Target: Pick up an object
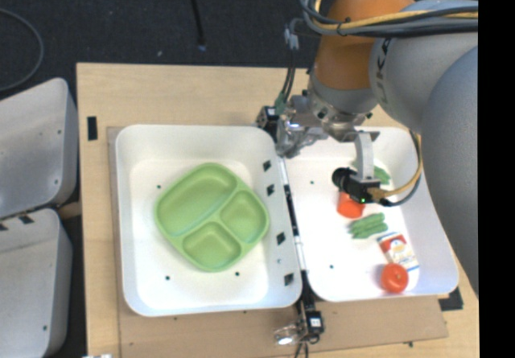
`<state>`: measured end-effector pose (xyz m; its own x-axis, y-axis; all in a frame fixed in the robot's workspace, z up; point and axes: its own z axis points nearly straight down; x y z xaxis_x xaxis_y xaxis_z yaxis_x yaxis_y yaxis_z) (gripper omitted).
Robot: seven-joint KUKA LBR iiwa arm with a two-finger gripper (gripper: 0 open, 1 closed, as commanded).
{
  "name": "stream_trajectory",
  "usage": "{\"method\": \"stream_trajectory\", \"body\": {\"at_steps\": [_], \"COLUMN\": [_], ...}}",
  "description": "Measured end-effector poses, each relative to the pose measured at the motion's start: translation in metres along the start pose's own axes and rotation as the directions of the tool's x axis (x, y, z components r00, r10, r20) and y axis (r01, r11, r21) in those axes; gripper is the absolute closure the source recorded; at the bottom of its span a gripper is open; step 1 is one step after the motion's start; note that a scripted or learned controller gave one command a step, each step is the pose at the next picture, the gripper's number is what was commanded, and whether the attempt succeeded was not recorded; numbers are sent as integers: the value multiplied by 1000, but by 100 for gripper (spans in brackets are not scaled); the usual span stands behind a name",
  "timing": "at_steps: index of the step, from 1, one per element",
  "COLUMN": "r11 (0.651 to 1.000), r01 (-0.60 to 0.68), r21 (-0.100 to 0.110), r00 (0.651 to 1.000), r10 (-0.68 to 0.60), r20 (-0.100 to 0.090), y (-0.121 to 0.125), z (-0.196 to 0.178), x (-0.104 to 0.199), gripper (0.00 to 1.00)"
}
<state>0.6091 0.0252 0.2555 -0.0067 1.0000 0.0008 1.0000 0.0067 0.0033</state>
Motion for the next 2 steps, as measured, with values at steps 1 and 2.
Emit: {"method": "stream_trajectory", "body": {"at_steps": [1,2], "r11": [1000,1000], "r01": [-1,-4], "r21": [0,3], "r00": [1000,1000], "r10": [1,4], "r20": [1,2], "y": [24,23], "z": [9,9], "x": [57,54], "gripper": [100,0]}}
